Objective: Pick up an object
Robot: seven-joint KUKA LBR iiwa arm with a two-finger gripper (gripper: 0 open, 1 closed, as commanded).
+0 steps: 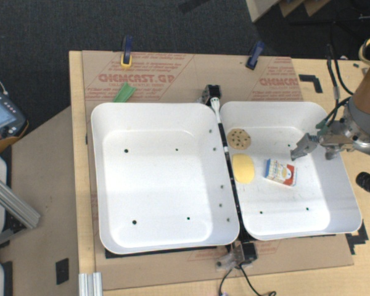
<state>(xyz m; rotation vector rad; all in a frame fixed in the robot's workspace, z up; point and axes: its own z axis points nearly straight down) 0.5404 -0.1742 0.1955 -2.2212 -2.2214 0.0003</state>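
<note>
The grey two-finger gripper [312, 143], fingers spread and holding nothing, hovers near the right bin's [308, 217] far-right corner, with the small white, blue and red carton [279, 172] lying just beside it toward the bin's middle.

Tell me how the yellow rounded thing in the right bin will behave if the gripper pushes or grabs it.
The yellow object looks rounded and smooth, lemon-like, so it would probably roll or skid on the right bin floor when pushed. Its curved sides may slip from the gripper. It lies near the cookie and could bump it.
</note>
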